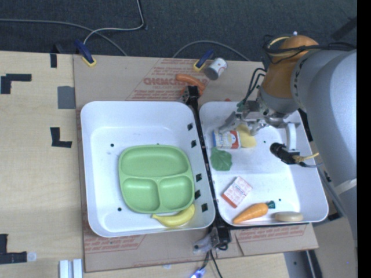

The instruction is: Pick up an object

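My gripper (242,120) hangs over the back part of the right bin (307,184), just above a small white carton with red and blue print (225,139) and a yellow piece (247,140) beside it. In front of these lies a green lump (221,159). Nearer the front edge of that bin are a red and white box (236,191), an orange carrot (253,212) and a beige oval piece (287,216). In the left bin (98,155) a green divided plate (156,177) rests with a yellow banana (174,218) at its front rim.
The grey arm with its orange band (284,77) covers the right bin's back right corner. A black fitting with a cable (285,153) hangs off the wrist. Clips, an orange tool (191,80) and a grey cylinder (215,68) lie on the cardboard behind the bins.
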You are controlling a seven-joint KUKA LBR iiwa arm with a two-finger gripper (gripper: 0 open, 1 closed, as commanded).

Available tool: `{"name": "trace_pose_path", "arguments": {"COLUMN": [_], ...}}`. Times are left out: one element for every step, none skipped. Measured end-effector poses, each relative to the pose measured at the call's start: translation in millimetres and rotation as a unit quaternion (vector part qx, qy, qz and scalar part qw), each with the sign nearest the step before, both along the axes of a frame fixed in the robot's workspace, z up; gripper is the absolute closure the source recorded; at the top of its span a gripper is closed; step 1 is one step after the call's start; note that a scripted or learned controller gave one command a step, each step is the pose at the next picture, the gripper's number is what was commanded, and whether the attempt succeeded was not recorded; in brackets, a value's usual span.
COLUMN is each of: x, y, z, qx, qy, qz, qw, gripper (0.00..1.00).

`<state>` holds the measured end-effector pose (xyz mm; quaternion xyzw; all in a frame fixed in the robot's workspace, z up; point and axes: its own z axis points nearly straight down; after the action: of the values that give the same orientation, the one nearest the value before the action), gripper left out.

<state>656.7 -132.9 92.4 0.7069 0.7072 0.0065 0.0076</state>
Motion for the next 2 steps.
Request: {"name": "trace_pose_path", "arguments": {"x": [-10, -71], "y": [-1, 35], "z": [0, 0], "qx": [-0.0001, -0.0018], "qy": [0.000, 0.001], "qz": [0.000, -0.001], "qw": [1.0000, 1.0000], "gripper": [0.00, 0.00]}}
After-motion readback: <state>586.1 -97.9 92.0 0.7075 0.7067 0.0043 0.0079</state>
